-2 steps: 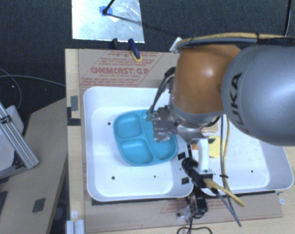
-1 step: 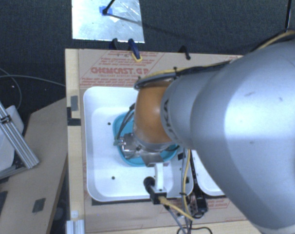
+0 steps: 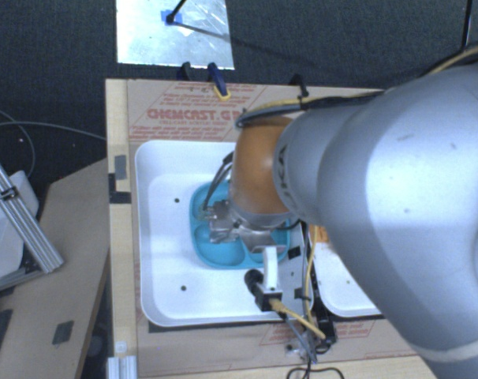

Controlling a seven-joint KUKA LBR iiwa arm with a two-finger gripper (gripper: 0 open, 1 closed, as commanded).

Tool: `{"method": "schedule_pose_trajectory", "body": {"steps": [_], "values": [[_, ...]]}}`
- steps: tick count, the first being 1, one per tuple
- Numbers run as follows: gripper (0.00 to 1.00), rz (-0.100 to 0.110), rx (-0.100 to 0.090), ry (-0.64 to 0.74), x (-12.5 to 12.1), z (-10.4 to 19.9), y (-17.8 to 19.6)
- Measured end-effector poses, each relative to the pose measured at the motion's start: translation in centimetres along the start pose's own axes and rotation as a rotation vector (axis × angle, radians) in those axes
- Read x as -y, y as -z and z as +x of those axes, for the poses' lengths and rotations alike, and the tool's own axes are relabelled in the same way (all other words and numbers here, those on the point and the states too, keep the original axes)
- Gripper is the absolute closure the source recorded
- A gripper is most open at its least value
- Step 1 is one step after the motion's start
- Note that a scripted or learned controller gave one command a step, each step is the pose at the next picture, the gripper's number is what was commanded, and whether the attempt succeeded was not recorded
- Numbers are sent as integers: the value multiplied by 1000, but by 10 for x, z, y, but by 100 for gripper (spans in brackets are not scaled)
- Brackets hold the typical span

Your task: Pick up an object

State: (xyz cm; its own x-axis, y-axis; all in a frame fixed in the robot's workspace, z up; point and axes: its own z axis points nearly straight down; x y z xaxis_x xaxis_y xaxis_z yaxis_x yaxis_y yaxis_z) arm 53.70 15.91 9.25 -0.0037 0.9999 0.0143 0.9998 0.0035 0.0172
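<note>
A light blue, shallow dish-like object [image 3: 210,243] lies in the middle of the left white bin [image 3: 164,212]. My gripper [image 3: 222,226] hangs directly over it, low in the bin, with the metal wrist parts covering the object's right half. The grey arm with its orange band [image 3: 259,168] reaches in from the right and hides much of the bin's right side. The gripper's tips are hidden against the blue object.
The right white bin [image 3: 345,290] shows only a corner under the arm. Cardboard [image 3: 192,105] lines the bench behind the bins, with a blue-and-yellow clamp [image 3: 218,81] at its back edge. Aluminium framing [image 3: 18,219] stands at far left.
</note>
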Motion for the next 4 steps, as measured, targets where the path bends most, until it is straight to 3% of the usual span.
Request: {"method": "schedule_pose_trajectory", "body": {"steps": [1,2,3,4], "values": [[100,3,12,0,-29,-11,100],[100,9,8,0,-86,-18,8],[100,-11,4,2,11,9,38],[100,11,5,5,-32,-21,11]]}}
